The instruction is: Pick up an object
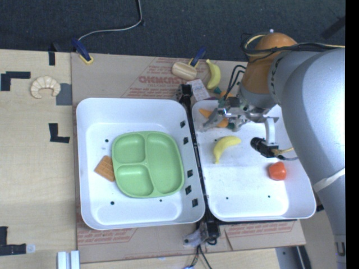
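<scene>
At the far left a croissant lies on the bare bench, well apart from both bins. The left bin holds a green divided plate lying flat near its middle, with a tan wafer tucked against the plate's left edge, partly under it. Beyond the bins' far rims, on the cardboard, sit a pale roll, a small packet and a spare banana, all outside the bins. The right bin carries the likely targets: a small orange piece in the far left corner, a yellow banana just nearer the camera, and a red-orange fruit toward the right wall. The end effector hangs low over that far left corner, right beside the orange piece and just beyond the banana's upper end, with the arm bulking in from the right. How far open it is cannot be told from this slant, and nothing can be seen gripped in it. This reads as the approach or descent step, with no object lifted yet. The next move seems to call for settling squarely over one target, most plausibly the orange piece or the banana, closing on it, then rising straight up. The corner is tight, so the bin wall may crowd the grasp.
</scene>
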Robot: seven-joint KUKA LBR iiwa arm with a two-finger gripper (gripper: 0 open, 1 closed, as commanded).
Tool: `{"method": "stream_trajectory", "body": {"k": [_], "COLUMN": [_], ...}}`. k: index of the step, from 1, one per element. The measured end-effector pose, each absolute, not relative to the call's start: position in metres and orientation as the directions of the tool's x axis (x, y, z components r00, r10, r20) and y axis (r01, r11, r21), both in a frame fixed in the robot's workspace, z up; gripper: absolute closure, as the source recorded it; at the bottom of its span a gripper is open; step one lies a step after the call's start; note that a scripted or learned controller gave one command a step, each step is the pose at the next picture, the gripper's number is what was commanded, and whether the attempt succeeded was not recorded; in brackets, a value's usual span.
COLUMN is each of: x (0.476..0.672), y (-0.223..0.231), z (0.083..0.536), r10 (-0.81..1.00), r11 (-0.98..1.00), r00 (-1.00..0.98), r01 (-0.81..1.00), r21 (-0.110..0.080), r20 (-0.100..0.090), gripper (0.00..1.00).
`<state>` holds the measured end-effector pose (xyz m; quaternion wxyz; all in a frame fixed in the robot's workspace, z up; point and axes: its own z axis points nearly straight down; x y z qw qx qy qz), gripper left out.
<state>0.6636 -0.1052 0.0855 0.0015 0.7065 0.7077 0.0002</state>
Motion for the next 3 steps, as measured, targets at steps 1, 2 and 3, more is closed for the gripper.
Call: {"method": "stream_trajectory", "body": {"k": [1,2,3], "x": [0.608,0.669,0.669], "y": [-0.111,-0.100,-0.124], "z": [0.086,0.085,0.086], "r10": [1.000,1.000,1.000], "r11": [0.000,0.002,0.001], "r00": [0.000,-0.002,-0.001], "r01": [1.000,1.000,1.000], "r21": [0.002,0.002,0.002], "r20": [-0.002,-0.002,-0.003], "gripper": [0.00,0.00,0.00]}}
